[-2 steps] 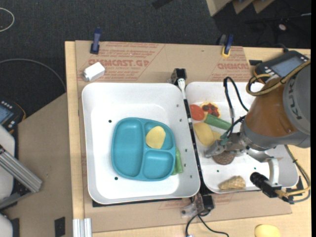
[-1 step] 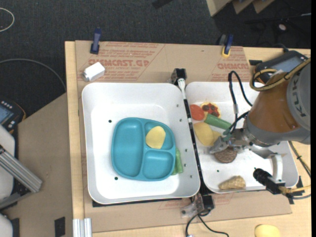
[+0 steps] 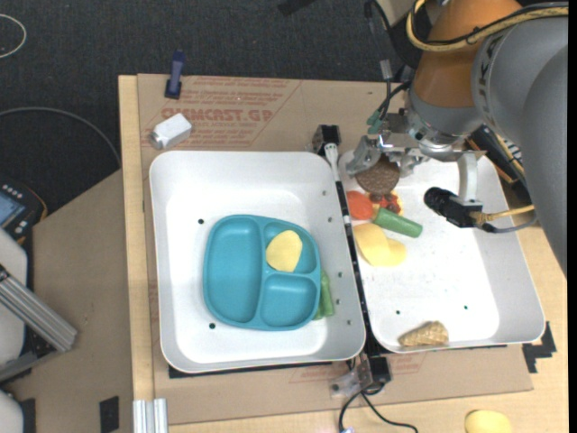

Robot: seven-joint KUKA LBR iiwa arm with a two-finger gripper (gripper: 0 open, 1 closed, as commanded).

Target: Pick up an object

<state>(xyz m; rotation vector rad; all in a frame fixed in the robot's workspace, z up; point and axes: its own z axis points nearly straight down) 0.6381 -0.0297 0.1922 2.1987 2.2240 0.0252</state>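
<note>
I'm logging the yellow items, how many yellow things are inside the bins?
2: one yellow piece on the teal tray in the left bin, one in the right bin. More may hide under the gripper.

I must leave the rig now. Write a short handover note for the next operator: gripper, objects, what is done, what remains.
Gripper: low at the right white bin's upper left corner, over a brown round piece; grasp cannot be confirmed.
Beside it: orange piece, green stick, yellow soft lump. Tan piece near the front edge.
Left white bin: teal divided tray with yellow piece.
Done: approach. Left: a confirmed lift.
</note>
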